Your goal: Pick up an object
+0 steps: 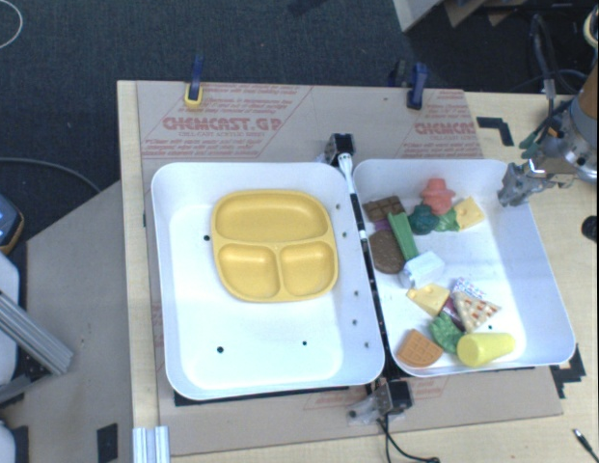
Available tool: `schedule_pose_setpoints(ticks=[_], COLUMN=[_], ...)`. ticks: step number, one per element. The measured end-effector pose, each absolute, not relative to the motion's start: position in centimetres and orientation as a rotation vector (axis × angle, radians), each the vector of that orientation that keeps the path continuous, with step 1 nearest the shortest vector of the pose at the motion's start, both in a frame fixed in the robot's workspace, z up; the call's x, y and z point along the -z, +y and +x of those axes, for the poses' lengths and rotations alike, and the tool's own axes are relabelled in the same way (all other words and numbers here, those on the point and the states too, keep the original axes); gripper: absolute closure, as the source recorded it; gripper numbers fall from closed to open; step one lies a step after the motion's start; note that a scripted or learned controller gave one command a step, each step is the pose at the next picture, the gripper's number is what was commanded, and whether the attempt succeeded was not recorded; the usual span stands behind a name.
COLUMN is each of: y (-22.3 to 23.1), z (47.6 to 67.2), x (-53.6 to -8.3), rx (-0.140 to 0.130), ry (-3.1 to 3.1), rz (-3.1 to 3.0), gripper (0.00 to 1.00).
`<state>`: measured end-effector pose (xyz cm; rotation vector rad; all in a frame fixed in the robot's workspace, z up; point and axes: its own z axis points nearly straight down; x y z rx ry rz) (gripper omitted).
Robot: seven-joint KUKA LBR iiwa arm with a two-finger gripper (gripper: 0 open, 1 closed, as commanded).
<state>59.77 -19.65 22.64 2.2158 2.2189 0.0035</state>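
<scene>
Two white bins sat side by side on the counter (280,114). The left bin (183,336) held one yellow tray (275,244) with three compartments. The right bin (540,287) held a heap of about a dozen toy foods: one green bar (402,236), one brown bar (383,207), one brown oval (385,251), one red piece (436,194), two yellow wedges (470,212) (429,299), one yellow cup (485,346), one waffle (420,350), one pizza slice (476,309). The end effector (519,183) hung at the right bin's far right rim, nothing between its fingers; whether it was released or clenched I cannot tell.
</scene>
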Motion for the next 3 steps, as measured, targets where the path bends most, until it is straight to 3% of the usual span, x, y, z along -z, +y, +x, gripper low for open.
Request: schedule_pose_setpoints(ticks=[3], y=[-6.8], z=[53.4], x=[-22.0], rx=[0.002], ry=[2.23], rz=[2.221], gripper=[1.0])
